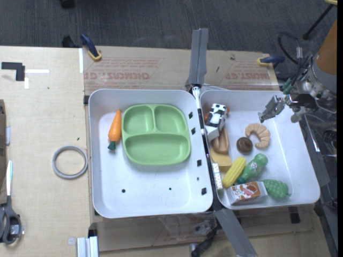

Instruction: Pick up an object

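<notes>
A tape ring (70, 161) lies on the wooden worktop (40, 116) left of the bins, scissors (9, 218) near its edge, blue clamps (91, 46) behind.

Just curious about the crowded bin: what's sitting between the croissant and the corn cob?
In the camera view, a small brown chocolate doughnut lies between the croissant and the corn cob, close beside the croissant's lower left end.
</notes>
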`<state>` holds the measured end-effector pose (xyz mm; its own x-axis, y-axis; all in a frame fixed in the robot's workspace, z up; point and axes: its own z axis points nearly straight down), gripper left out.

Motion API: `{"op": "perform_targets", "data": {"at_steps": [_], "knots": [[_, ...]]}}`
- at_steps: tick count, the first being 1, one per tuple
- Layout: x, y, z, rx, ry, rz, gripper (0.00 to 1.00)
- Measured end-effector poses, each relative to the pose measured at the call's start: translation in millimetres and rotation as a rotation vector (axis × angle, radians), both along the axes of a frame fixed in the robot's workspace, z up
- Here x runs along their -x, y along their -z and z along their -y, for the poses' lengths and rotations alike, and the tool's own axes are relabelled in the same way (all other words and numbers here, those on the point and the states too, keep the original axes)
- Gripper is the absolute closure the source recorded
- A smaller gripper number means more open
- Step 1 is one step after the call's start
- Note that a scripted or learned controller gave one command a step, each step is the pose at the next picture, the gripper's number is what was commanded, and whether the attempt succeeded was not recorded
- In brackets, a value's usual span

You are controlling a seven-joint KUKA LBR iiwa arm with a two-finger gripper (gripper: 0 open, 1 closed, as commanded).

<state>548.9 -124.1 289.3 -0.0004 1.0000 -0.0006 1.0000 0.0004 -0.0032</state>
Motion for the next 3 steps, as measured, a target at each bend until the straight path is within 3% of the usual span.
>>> {"op": "perform_targets", "data": {"at_steps": [1,2,3], "knots": [[48,102,42,-0.001,-0.098,0.001,0.0],[15,192,29,-0.002,-0.236,0.001,0.0],[49,198,31,-0.002,-0.243,0.001,0.0]]}}
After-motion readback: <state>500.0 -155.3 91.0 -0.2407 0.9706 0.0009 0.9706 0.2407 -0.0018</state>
